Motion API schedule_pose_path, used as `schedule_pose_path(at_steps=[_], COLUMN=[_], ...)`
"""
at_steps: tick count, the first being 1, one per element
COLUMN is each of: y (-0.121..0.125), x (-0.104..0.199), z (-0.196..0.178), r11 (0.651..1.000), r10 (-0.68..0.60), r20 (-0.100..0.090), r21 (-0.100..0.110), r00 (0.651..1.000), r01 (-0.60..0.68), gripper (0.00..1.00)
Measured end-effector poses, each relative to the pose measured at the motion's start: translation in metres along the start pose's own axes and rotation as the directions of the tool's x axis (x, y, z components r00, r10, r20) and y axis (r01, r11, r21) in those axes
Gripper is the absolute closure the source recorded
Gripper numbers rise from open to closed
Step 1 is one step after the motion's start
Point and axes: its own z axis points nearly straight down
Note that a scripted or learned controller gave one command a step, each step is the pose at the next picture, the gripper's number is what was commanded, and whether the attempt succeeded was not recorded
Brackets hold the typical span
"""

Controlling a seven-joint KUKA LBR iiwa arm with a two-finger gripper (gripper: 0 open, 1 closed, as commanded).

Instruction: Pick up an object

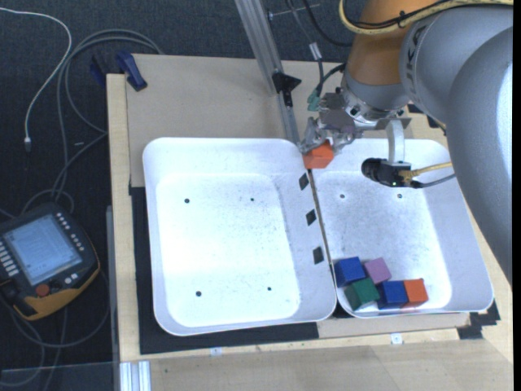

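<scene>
The hand (pixel 324 143) hung over the far edge of the right bin (pixel 456 243), at the corner where it met the left bin (pixel 163 218), its fingers clamped on an orange block (pixel 319 157). In the right bin's near left corner lay a cluster: two blue blocks (pixel 349 270), a purple block (pixel 377 269), a green block (pixel 363 292) and another orange block (pixel 416 290).

Floor (pixel 73 6): lying dark and carpeted, cables (pixel 49 47) trailing across it
Counter (pixel 203 96): showing pale wood
Pendant (pixel 41 259): sitting left, screen glowing
Clamp (pixel 130 70): gripping counter's corner
</scene>
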Motion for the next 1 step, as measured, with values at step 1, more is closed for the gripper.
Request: schedule_pose_path(at_steps=[1], y=[-0.007], x=[0.0611], z=[0.0001], r11=[1.0], r10=[0.001], r20=[0.001], r21=[0.005], r00=[1.0], r01=[-0.001], gripper=[1.0])
